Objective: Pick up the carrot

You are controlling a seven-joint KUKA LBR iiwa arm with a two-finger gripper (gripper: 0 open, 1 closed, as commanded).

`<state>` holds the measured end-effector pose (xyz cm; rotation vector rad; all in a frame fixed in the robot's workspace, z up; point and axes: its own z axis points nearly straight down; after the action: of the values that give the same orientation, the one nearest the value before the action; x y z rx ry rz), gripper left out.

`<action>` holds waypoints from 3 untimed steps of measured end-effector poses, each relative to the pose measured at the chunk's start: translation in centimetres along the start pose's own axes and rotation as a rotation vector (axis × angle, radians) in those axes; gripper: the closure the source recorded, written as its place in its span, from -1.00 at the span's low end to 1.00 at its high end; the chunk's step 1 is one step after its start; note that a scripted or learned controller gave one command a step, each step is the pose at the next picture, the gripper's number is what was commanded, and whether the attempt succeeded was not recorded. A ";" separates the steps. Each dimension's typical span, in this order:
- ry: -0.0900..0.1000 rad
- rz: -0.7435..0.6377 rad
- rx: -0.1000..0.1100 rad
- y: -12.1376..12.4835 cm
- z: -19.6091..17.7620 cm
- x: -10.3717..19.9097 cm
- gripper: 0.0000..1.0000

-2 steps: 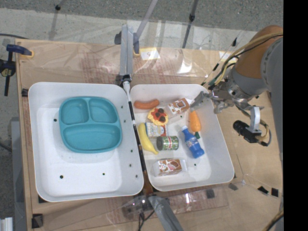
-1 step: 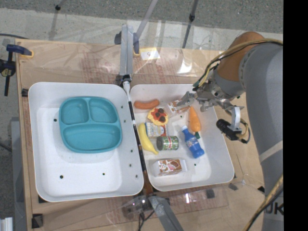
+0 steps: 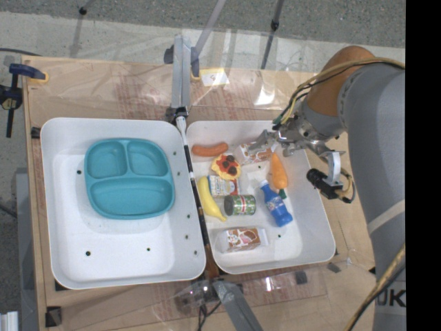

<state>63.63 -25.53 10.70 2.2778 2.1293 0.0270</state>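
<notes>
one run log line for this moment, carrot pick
phase: approach | end effector: at carrot's top end | carrot: lying in right bin, beside blue bottle | grasp: unconfirmed

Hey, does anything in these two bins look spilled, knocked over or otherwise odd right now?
Nothing spilled or broken. The green can and blue bottle lie on their sides in the crowded right bin, beside the carrot. The teal divided plate sits flat in the left bin.
</notes>
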 end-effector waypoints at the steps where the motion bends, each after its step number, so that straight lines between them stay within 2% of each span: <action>1: -0.003 -0.011 -0.001 -2.5 0.1 -0.5 -1.00; 2: 0.000 -0.044 0.006 0.0 0.2 -0.4 -1.00; 3: 0.005 -0.167 0.030 -4.8 1.8 -0.6 -1.00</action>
<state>58.82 -25.80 8.73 2.1077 2.3300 -0.0018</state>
